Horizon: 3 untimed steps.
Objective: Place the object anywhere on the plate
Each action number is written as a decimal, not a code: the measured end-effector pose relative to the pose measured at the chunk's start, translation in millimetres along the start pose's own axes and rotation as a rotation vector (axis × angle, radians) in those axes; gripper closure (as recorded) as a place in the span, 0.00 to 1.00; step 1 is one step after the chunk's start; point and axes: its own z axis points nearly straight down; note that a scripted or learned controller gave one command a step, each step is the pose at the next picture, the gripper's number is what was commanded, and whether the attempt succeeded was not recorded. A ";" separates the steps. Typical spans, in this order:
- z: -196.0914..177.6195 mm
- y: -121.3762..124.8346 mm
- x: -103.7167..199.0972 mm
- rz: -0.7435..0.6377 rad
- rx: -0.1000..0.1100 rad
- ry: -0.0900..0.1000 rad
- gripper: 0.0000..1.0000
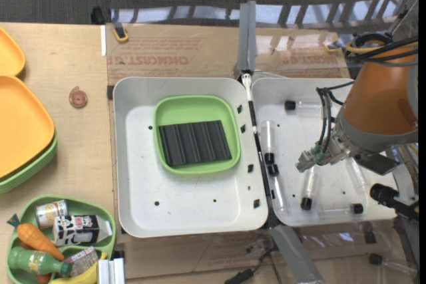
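A green square plate (pixel 193 104) sits in the left white bin (pixel 133 196), toward its back. A dark grey ribbed rectangular object (pixel 197 143) lies flat on the plate, covering most of its middle. My gripper (pixel 311 159) hangs low over the middle of the right white bin (pixel 293 91), below the orange band of the arm (pixel 379 100). It is well apart from the plate and the grey object. A clear tube with a black cap (pixel 308 191) lies just in front of the gripper.
Several clear tubes with black caps lie around the right bin, one along its left wall (pixel 267 143). Yellow and green plates (pixel 23 130) are stacked at the far left. A green bowl of toy food (pixel 56 243) stands at the front left.
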 end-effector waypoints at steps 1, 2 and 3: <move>0.3 7.9 20.0 -0.072 0.001 0.000 1.00; 0.6 14.3 36.0 -0.253 0.001 0.000 1.00; -9.5 42.1 44.2 -0.343 -0.001 -0.002 1.00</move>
